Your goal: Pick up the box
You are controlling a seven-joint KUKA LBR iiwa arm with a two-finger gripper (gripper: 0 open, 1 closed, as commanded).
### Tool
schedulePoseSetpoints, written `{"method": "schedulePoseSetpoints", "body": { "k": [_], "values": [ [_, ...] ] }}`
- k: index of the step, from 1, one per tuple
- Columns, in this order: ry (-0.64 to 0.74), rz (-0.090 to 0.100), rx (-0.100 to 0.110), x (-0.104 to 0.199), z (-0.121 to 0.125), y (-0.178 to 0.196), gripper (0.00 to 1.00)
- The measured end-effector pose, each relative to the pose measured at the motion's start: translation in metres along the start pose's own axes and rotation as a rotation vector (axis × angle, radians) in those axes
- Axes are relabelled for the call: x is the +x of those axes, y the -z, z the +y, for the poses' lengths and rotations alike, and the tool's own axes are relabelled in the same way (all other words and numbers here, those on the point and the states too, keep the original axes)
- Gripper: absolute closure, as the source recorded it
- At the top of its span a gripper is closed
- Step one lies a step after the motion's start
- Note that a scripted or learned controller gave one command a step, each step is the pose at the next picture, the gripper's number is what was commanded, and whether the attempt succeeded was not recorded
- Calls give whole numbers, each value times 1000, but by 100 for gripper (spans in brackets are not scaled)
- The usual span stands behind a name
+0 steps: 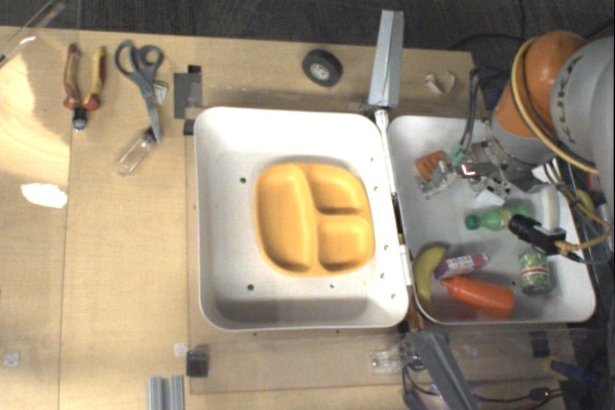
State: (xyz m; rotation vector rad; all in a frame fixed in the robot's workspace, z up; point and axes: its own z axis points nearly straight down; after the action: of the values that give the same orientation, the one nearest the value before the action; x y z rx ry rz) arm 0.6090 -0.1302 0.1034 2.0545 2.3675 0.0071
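Orange toy carrot (478,295) is lying at the right bin's (577,310) front. The small pink box (463,262) is sitting just behind, beside the banana (428,271). The gripper (468,170) is being held farther back — spread or pressed together cannot be told. A centred, straight descent is being called for.

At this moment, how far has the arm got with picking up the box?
Done: the arm has reached over the right bin. In hand: the gripper sits low at a small orange box near that bin's top-left corner; whether it grips is unclear. Left: lifting the box clear. The banana, green bottle and can lie apart.
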Motion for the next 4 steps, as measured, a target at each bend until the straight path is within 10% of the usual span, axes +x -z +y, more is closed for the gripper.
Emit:
{"method": "schedulePoseSetpoints", "body": {
  "k": [1, 2, 3, 4],
  "values": [
    [102, 1, 2, -5, -81, -12, 0],
    [105, -4, -8, -6, -77, 1, 100],
    [-45, 1, 1, 93, -100, 105, 100],
    [-148, 2, 4, 138, -101, 115, 100]
  ]
}}
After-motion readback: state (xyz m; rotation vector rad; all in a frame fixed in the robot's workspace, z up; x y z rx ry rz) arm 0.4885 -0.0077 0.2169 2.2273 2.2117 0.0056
